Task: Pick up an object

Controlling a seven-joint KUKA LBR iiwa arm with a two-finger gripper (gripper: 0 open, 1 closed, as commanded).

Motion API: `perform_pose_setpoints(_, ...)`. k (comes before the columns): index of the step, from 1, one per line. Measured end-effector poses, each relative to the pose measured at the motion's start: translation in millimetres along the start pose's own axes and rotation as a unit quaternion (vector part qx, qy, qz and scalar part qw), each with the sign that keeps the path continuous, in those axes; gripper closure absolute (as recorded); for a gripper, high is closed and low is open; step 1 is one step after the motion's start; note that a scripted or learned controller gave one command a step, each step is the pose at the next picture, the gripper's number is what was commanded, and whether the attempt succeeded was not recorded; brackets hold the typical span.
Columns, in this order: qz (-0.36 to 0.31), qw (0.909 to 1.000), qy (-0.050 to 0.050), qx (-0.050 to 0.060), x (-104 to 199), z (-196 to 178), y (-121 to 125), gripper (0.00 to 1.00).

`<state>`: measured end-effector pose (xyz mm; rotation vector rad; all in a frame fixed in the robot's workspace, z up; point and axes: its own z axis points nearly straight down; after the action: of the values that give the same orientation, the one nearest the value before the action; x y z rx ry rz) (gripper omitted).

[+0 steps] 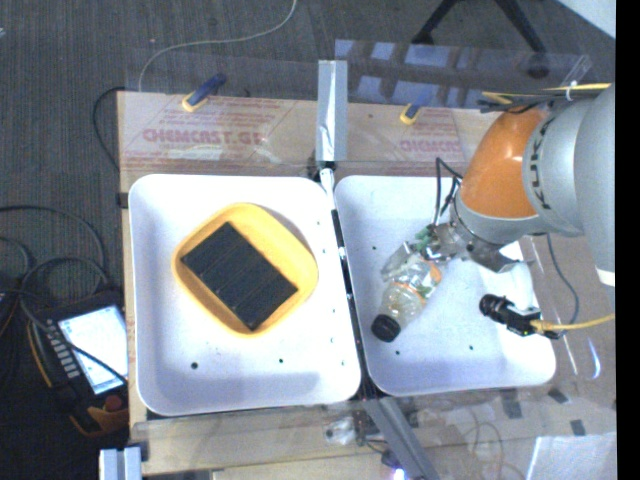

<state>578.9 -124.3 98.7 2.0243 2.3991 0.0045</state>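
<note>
Presently my jaws (447, 236) sit low in the right bin (450, 363); how they stand I cannot tell. A clear plastic bottle (408, 286) lies just left of them, black cap pointing away. Farther left, the left bin (240, 378) holds a yellow dish (290, 238).

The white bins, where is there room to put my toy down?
The left bin has bare floor along its front edge, below the yellow dish. The right bin has bare floor along the front, between the bottle and the near rim. It is crowded where the arm reaches in over the bottle.
</note>
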Motion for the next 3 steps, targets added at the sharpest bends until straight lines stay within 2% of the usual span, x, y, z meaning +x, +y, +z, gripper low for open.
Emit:
perform_pose_setpoints(1, 0.000, 1.0000, 0.001, 0.000, 0.8, -8.6, 0.4, 1.00)
perform_pose_setpoints(2, 0.000, 1.0000, 0.001, 0.000, 0.8, -8.5, 0.4, 0.00)
perform_pose_setpoints(3, -0.028, 0.9996, -0.003, -0.007, -5.9, 6.1, -47.8, 0.00)
